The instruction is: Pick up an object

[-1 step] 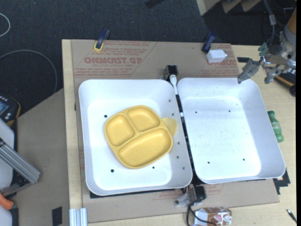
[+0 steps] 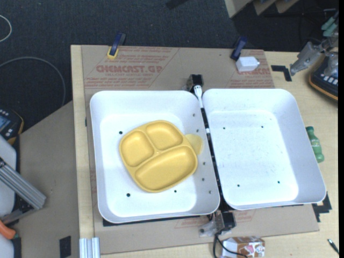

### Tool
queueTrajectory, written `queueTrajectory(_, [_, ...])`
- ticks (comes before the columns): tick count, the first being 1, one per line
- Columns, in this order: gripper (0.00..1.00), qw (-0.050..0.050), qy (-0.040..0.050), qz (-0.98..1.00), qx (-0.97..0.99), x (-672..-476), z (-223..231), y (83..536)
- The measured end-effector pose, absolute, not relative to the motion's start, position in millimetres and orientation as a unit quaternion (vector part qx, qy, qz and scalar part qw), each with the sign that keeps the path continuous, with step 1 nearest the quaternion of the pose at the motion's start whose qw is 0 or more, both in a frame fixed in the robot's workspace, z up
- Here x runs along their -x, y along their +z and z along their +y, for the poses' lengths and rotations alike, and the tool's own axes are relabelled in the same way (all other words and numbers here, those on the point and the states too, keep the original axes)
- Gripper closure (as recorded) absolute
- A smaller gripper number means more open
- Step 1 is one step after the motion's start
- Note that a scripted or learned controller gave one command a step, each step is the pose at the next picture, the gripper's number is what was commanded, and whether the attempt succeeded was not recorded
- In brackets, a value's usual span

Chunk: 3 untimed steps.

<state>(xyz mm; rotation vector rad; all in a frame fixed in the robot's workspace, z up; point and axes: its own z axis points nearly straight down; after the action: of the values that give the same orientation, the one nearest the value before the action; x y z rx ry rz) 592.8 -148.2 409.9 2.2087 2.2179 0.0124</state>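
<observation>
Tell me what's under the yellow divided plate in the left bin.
A paler yellow object pokes out from under the right edge of the yellow divided plate, which lies on the floor of the left bin. The plate covers most of that object, so I can't identify it.

Gripper (image 2: 307,62): pale grey metal, angular, narrowing to a blunt tip, with a dull finish.
Wrist part (image 2: 329,28): grey with a touch of teal; blurred, so detail cannot be read.
Band (image 2: 322,86): curved orange-yellow edge under a dark casing; cannot tell for certain that it belongs to the arm.
Cables, screws, markings: too small to make out.
</observation>
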Motion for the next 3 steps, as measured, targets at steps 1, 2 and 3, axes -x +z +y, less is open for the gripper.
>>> queueTrajectory(1, [0.00,0.002,0.0017,0.708,-0.706,-507.2,-109,477])
queueTrajectory(2, [0.00,0.002,0.0022,0.709,-0.705,-478.8,-38,538])
queueTrajectory(3, [1.00,0.003,0.0016,0.708,-0.707,-480.3,-41,546])
